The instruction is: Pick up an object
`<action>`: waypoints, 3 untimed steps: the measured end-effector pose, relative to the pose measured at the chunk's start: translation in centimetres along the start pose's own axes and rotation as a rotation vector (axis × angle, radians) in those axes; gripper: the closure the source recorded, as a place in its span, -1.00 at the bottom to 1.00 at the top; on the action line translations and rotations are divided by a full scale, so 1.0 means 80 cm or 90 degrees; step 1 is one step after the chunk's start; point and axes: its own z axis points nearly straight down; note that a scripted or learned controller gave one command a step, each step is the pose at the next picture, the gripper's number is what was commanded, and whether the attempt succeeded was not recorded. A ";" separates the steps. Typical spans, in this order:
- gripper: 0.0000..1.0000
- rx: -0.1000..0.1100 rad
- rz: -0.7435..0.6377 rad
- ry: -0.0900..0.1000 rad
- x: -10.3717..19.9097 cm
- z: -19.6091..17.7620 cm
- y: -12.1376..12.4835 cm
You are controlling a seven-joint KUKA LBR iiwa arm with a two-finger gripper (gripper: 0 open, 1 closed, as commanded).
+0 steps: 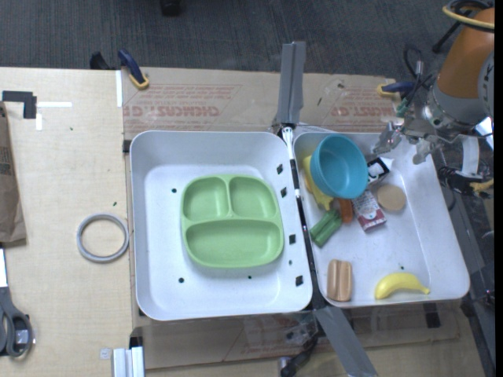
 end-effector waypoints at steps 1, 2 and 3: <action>-1.00 -0.016 -0.016 0.000 -0.003 0.054 -0.036; -1.00 -0.016 0.049 0.001 0.004 0.062 -0.033; -1.00 -0.017 0.049 0.001 0.004 0.062 -0.033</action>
